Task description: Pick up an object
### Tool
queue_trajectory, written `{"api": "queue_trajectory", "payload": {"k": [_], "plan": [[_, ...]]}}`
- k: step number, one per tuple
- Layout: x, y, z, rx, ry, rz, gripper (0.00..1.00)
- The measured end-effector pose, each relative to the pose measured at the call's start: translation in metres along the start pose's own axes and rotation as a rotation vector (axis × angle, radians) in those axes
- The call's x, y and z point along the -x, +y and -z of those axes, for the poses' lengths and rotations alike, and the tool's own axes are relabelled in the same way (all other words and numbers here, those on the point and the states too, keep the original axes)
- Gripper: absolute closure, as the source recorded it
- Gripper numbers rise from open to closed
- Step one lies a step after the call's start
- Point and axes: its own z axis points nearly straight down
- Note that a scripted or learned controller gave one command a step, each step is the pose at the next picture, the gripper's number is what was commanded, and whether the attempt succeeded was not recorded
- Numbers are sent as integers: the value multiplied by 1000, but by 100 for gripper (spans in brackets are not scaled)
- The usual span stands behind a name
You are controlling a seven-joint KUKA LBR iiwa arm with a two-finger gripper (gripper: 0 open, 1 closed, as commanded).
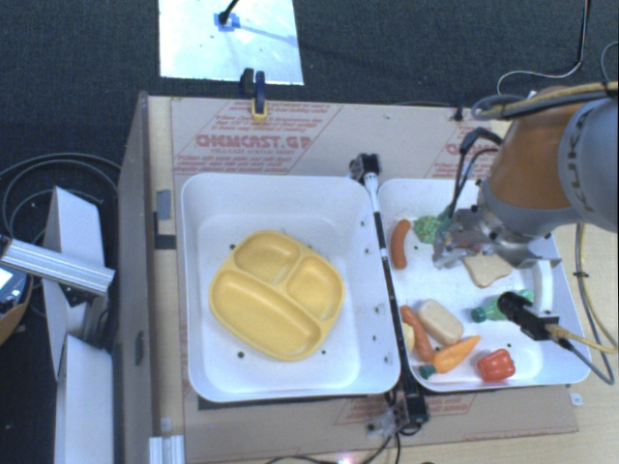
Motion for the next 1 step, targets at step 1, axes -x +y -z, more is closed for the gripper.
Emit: {"api": "queue_trajectory", "payload": {"k": [1], "plan": [[74,-41,9,1,-3,-4,100]]}}
